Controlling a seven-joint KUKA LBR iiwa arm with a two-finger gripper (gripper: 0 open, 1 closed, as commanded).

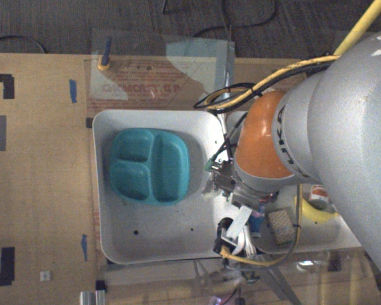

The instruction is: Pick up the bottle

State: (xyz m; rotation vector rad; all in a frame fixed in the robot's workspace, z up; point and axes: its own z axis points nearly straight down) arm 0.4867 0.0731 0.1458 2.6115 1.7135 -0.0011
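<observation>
My arm, with its orange band (261, 146), reaches down over the right bin (330, 237) and hides most of it. The gripper (216, 178) hangs low at the wall between the two bins, and the wrist covers it from above. A small blue and pink thing (257, 222) peeks out just below the wrist; it could be the bottle, but too little of it shows to tell. Nothing is visible between the gripper's parts.
A teal divided plate (150, 165) lies in the upper part of the left bin (159, 237). In the right bin lie a speckled tan sponge (280, 226), a yellow curved thing (316, 213) and a red and white item (318, 196). Brown bench extends left.
</observation>
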